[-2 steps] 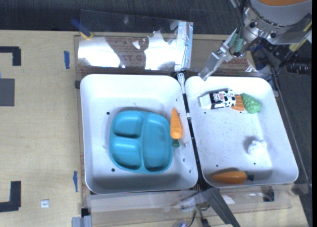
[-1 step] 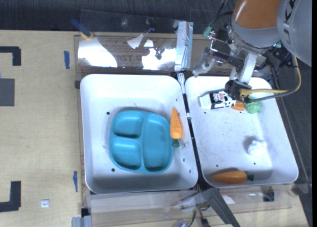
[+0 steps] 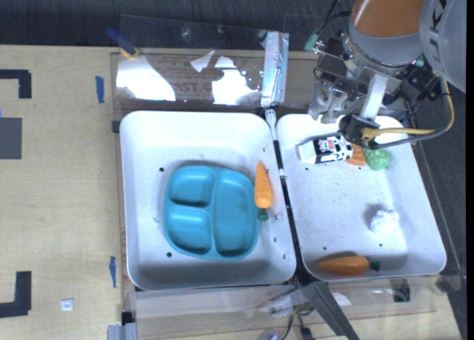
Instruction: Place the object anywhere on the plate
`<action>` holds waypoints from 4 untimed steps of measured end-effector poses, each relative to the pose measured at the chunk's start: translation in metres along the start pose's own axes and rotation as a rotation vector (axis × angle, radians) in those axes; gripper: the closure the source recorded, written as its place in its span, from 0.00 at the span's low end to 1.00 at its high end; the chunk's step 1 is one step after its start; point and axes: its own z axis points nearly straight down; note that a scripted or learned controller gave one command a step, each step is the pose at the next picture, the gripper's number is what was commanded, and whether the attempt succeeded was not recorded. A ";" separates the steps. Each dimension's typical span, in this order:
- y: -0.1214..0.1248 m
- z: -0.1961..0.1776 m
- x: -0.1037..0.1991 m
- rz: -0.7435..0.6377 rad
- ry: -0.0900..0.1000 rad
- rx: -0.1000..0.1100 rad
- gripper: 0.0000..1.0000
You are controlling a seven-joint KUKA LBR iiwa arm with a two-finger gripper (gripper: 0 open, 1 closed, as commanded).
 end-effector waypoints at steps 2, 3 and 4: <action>-0.023 -0.017 0.006 0.159 0.003 -0.003 0.00; 0.021 -0.090 -0.005 0.719 0.005 -0.003 0.00; -0.025 -0.026 0.058 0.430 -0.001 0.004 0.00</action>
